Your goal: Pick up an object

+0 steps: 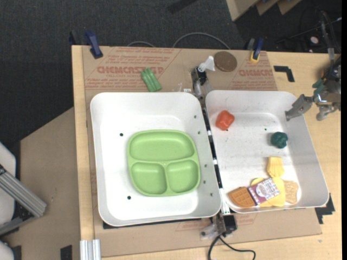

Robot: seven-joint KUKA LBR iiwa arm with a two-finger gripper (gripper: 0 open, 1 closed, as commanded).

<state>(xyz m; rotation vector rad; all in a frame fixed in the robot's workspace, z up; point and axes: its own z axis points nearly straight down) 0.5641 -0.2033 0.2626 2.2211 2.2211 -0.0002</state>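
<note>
Jaws: the gripper [297, 108] hangs over the right bin's [246, 99] far right rim, grasping nothing; spread or clenched, I cannot tell.
Nearest pick: dark green toy [279, 140], alone on bare floor.
Approach: straight down, centred.
Room: red toy [224, 119] also stands clear; the snack pile [265, 191] crowds the near wall.
</note>
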